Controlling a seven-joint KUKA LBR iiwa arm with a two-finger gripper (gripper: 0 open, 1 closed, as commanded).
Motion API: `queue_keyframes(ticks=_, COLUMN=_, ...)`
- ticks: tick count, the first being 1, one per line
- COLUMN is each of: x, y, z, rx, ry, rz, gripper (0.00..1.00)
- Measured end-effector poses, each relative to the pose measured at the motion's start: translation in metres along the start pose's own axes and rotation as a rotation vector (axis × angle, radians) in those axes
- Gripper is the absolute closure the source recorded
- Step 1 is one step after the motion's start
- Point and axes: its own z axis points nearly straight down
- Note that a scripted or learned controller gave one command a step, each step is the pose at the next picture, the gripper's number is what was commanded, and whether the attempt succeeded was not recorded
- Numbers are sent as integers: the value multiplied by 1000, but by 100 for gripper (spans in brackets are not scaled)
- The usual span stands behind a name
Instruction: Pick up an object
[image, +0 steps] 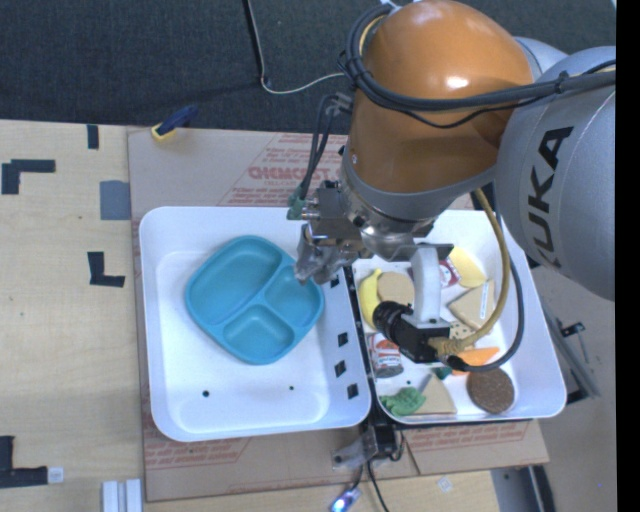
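Tool (312, 262) sits at blue tray's (250, 300) 2 o'clock rim in left bin (170, 400), likely reaching for it; grip state cannot tell. Food toys crowd right bin (535, 395).

A single fixed camera was mounted above the bench (60, 300) and was aimed downward at a slant, so that the far side of the bench was placed at the top of the frame and the near side at the bottom. Both white bins were taken in side by side, the left bin (165, 300) lying near the centre and the right bin (535, 350) toward the right. The arm (450, 110) was seen entering from the right and upper right; it was set so close to the lens that its orange band and grey casing were shown very large, and part of the right bin was hidden behind it.
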Motion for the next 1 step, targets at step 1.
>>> queue_keyframes(ticks=1, x=1, y=0, z=-9, rx=2, ry=0, rz=-2, gripper=100)
